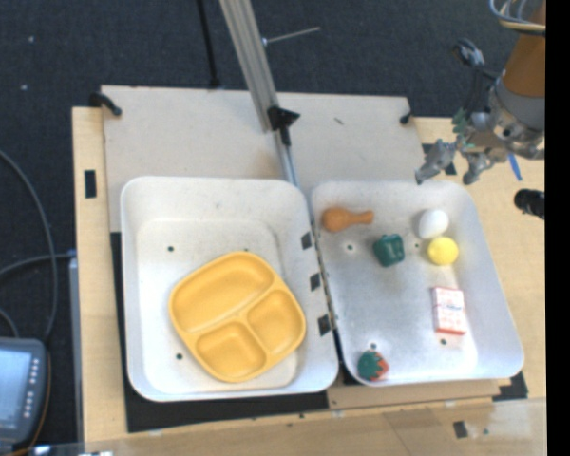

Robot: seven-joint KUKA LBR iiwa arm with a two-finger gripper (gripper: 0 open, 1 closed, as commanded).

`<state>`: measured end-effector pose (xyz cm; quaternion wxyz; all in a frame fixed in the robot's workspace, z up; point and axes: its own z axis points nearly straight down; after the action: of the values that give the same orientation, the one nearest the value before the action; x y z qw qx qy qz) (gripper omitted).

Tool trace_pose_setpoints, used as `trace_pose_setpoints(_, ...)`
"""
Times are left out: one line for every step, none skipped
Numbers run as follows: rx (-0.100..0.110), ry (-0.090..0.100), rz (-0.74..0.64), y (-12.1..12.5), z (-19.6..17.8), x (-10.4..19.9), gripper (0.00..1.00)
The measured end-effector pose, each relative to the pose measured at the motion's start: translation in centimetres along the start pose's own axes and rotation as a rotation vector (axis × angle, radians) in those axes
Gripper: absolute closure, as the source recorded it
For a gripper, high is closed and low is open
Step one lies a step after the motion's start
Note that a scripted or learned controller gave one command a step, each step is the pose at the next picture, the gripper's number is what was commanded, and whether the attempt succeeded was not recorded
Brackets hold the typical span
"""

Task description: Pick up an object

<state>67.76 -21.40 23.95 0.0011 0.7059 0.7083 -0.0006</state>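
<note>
White plastic forms the two shallow bins sitting side by side on the pale wooden surface [95,283]. In the left bin [147,255] lies a yellow divided plate [236,314] with three compartments, set toward the near side and turned at a slant.

Nearest in the right bin [494,340], by its near left corner, rests a small green and red toy [372,365]. Farther in and to the right lies a small red and white box [448,311], its long axis running near to far. Beyond it sits a yellow ball [443,251], and just beside that, on the far side, a white ball [432,222]. To the left of the balls stands a dark green block-like toy [389,250]. Far left in this bin lies an orange-brown drumstick-shaped toy [345,218], its long axis running left to right, with the fat end to the left and the thin end pointing right.

Past the far right corner of the right bin, the tool [451,164] hangs over the surface, outside the bin and well apart from every object. Its two fingers [431,166] stand spread apart, with nothing between them. A grey metal rail [252,50] slants up from between the bins at the far side.
</note>
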Motion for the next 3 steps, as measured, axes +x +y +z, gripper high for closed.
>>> trace_pose_setpoints(0.001,-0.001,-0.001,0.0,0.0,0.0,0.00)
trace_pose_setpoints(0.005,0.002,-0.001,0.1,5.8,0.7,0.00)
trace_pose_setpoints(0.004,0.000,0.004,-0.2,11.4,-0.3,0.00)
